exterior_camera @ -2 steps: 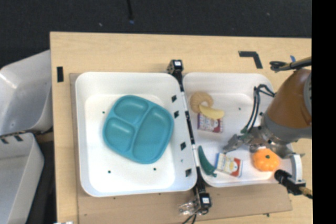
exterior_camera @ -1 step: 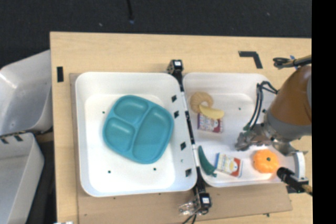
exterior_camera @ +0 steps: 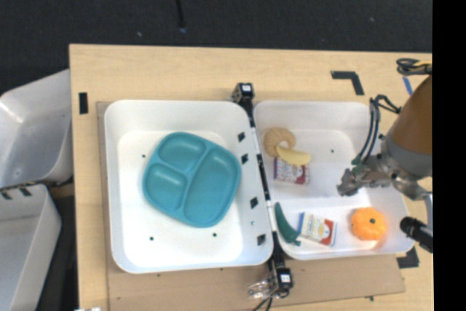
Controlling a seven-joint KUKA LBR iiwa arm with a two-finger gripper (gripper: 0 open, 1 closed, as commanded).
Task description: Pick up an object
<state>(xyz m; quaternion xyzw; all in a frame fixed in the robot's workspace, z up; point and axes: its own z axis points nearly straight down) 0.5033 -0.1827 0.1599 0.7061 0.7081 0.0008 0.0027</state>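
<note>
Counter: a pale wooden counter (exterior_camera: pixel 167 73) carries two shallow white bins side by side, so everything stays within the arm's reach.
Left bin: the white plastic left bin (exterior_camera: pixel 124 229) holds one thing, a teal plastic plate with three compartments (exterior_camera: pixel 192 179), lying flat near its middle.
Right bin: the white plastic right bin (exterior_camera: pixel 320 116) holds the small items, which makes it the likely picking side (a judgement from where the arm is).
Arm: the grey arm with its orange band (exterior_camera: pixel 415 124) reaches in from the right, over the right bin's right half.
Gripper: the two-finger gripper (exterior_camera: pixel 351 182) sits low over bare bin floor, just above and left of the orange; the dark fingers blur together, so I cannot tell if they are open or closed, and nothing shows between them.
Candidates: a small round orange fruit-like toy (exterior_camera: pixel 368 223) near the front right corner is nearest the gripper; probably the target, though the task names none.
Snack packet: a small white and purple packet (exterior_camera: pixel 290 171) lies flat mid-bin, touching a pale curved banana-like piece (exterior_camera: pixel 293 154) and a tan ring-shaped piece (exterior_camera: pixel 278 138) behind it.
Carton: a small white box with red and green print (exterior_camera: pixel 317 229) lies at the front, beside a dark green curved piece (exterior_camera: pixel 285 225) by the left wall.
Writing: print on both packets is too small to read.
</note>
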